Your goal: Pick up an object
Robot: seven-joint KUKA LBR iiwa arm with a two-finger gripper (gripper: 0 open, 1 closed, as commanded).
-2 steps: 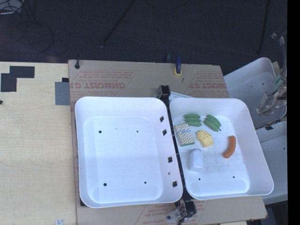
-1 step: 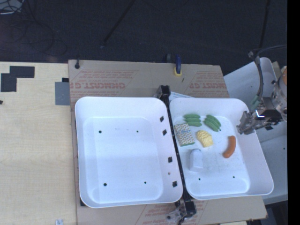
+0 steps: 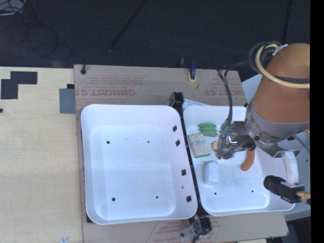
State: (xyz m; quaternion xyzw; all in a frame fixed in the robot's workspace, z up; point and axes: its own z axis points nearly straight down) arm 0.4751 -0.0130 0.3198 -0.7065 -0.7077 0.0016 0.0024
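Camera view: at right of frame we see the tool (image 3: 226, 148) low in the right bin (image 3: 238, 201), beside a patterned packet (image 3: 199, 145); its grip state we cannot tell.

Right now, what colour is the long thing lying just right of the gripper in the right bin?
Orange; the long thing shows plainly in the camera view.

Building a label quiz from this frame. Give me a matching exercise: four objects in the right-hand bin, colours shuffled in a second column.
Things:
1. pod-shaped object
2. sausage-shaped object
3. small block
4. flat speckled card

Colours:
A. white
B. green
C. pale with multicoloured dots
D. orange

Pairs: 1-B, 2-D, 3-A, 4-C
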